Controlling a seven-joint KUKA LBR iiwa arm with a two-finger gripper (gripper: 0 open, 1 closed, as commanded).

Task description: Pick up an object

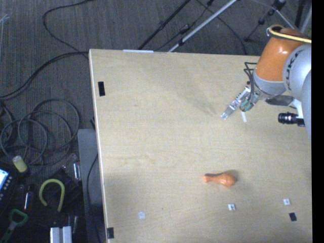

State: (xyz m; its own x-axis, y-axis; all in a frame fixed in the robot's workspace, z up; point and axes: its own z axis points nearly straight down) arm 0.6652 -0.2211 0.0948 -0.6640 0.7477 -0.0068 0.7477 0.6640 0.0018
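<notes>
**Gripper poised above the counter, orange object lying apart below it**

The arm (283, 59) reaches in from the right side of the camera view, its orange band sitting above the wrist, and the gripper (234, 108) points down and to the left toward the pale wooden counter (152, 135). At this size I cannot tell how the gripper is set, and nothing shows in it, so by my reading it carries nothing.

The one thing to pick, a small orange object (221, 178) with a rounded bulb at one end and a thin neck at the other, lies flat on the counter toward the lower right. It is well apart from the gripper, nearer the camera, with its neck pointing left. Lying on its side like this, it likely offers the bulb as the easier part to close on; the neck looks thin and may slip.

A few small markers (231, 206) sit on the counter near its lower edge, close to the object but not touching it. The pick looks not yet begun: the gripper would need to travel toward the object and descend.
</notes>
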